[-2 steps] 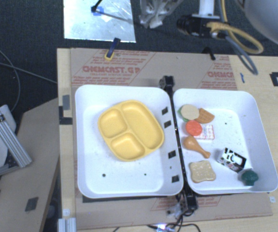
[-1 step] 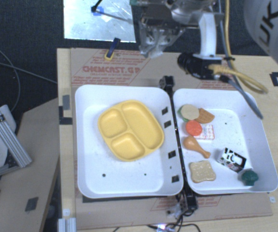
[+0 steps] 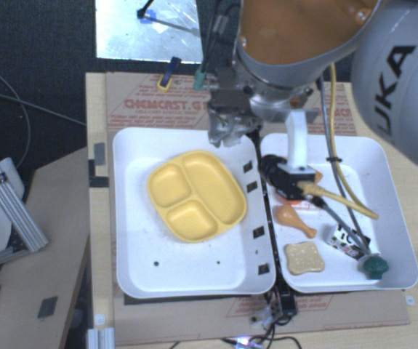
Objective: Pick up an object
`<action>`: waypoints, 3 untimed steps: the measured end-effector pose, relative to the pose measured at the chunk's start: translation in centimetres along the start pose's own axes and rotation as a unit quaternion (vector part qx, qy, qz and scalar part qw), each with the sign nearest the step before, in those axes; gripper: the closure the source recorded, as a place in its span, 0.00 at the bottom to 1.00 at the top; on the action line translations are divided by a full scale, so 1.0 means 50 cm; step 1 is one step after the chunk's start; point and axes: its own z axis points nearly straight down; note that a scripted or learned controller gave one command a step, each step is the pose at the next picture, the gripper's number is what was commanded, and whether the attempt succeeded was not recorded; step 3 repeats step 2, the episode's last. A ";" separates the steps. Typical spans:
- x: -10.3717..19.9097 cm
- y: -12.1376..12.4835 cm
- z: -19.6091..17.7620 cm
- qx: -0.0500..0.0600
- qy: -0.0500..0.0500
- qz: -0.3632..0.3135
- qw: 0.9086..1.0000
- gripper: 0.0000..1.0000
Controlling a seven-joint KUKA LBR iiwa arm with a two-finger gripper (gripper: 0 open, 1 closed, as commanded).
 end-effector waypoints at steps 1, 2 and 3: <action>-0.087 -0.075 0.094 -0.002 0.001 0.001 1.000 1.00; -0.082 -0.069 0.067 -0.007 0.002 -0.003 1.000 1.00; -0.082 -0.069 0.067 -0.007 0.002 -0.003 1.000 1.00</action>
